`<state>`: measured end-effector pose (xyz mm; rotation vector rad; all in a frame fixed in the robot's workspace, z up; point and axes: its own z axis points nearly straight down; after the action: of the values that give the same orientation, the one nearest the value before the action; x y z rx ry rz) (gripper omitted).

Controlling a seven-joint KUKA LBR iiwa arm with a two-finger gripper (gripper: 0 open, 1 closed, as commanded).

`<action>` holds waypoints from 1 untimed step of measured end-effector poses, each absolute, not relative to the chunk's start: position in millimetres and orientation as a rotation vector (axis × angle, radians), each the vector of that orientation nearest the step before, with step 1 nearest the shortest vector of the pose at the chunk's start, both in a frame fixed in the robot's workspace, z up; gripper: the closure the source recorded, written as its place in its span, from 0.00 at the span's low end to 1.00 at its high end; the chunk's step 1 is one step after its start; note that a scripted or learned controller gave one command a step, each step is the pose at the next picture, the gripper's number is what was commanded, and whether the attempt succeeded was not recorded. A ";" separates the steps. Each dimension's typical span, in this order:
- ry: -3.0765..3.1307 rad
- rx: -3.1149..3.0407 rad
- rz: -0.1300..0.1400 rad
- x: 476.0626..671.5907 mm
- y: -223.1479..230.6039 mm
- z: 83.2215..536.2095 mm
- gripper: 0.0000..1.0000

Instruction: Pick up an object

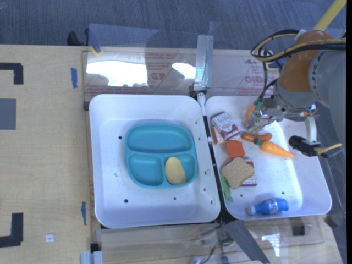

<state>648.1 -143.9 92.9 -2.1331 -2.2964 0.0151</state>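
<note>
Several toys crowded in the right bin (308,194), tool (259,118) lowered at upper right over the carrot (276,148), presumably for picking; grip state impossible to tell.

A blue divided tray (157,142) is lying in the left white bin (104,164), on a wooden bench (38,147).
</note>
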 end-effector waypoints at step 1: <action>-2.297 -2.127 0.012 648.3 -140.4 91.5 0.00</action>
<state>648.3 -140.4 91.5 -2.1272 -2.2970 0.0119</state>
